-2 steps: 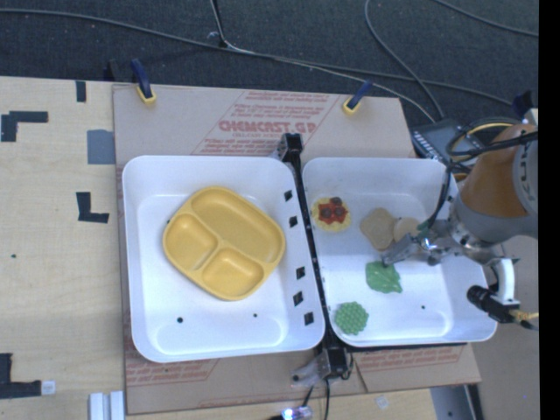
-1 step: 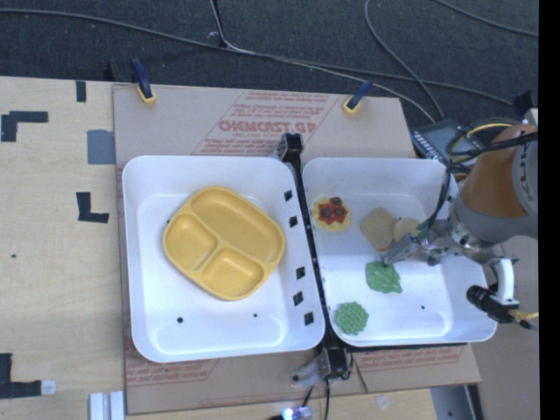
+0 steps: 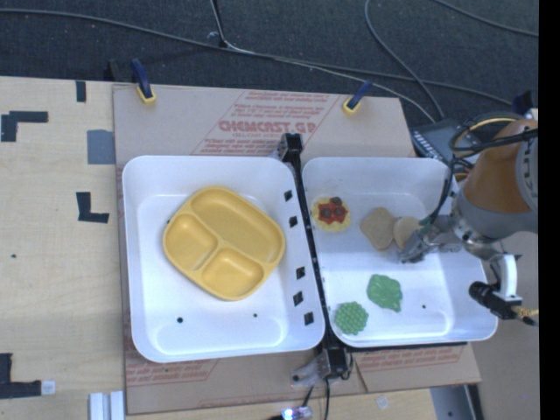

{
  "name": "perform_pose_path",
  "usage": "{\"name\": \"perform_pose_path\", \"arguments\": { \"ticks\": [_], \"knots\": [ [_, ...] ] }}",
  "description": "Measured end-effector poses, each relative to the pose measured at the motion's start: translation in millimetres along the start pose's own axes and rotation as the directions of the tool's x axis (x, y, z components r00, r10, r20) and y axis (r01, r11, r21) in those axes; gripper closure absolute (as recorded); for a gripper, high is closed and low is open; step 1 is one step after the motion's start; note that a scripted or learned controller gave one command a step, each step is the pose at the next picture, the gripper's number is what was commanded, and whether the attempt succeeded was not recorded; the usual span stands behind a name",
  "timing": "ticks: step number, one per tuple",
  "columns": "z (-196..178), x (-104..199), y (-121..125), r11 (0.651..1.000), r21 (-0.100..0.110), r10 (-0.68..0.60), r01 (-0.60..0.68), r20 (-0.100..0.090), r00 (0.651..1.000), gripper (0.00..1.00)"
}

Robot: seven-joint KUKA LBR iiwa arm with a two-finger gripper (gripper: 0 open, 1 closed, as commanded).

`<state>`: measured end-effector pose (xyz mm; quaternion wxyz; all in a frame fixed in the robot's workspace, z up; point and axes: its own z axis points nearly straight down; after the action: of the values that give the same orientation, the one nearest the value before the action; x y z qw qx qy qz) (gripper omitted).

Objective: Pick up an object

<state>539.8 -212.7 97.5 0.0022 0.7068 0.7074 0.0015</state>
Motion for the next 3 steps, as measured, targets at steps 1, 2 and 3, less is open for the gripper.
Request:
{"name": "perform_pose_path", "arguments": {
  "ticks": [1,2,3],
  "knots": [
    [-56,0,11,1.0,0.002,-0.001,0.001,0.001,1.0,1.0],
    [-108,0,13,1.0,0.002,-0.001,0.001,0.001,1.0,1.0],
    [-118,47,15,1.0,0.005,-0.005,0.005,-0.002,1.0,1.0]
  ]
}}
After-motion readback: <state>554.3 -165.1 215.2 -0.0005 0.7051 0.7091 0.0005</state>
